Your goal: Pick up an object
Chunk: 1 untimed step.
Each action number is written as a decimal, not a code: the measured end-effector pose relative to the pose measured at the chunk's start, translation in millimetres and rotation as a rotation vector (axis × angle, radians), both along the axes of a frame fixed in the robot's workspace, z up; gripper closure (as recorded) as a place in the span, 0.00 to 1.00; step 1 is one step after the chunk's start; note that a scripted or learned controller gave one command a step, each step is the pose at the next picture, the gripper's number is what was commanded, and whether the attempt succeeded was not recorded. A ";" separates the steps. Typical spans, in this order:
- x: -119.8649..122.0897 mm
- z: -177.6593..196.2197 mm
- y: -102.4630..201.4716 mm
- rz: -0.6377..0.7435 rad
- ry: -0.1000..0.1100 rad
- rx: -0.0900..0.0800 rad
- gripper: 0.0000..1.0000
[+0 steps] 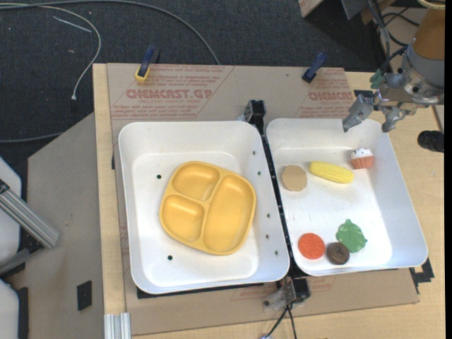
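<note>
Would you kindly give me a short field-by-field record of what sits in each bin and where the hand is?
left bin: yellow divided plate
right bin: cookie, corn, cupcake, tomato, donut, green vegetable
hand: open, above the right bin's far edge, holding nothing
nearest item to hand: cupcake
task state: nothing picked up yet

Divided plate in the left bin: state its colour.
Yellow all over; the divided plate shows it in the camera view.
</note>
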State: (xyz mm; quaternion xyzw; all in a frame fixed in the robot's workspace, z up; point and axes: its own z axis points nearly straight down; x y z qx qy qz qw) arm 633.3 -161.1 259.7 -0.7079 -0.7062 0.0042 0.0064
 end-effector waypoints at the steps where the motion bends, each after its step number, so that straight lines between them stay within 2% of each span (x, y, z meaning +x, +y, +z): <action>1: 2.2 8.4 0.4 0.003 -0.014 -0.003 0.00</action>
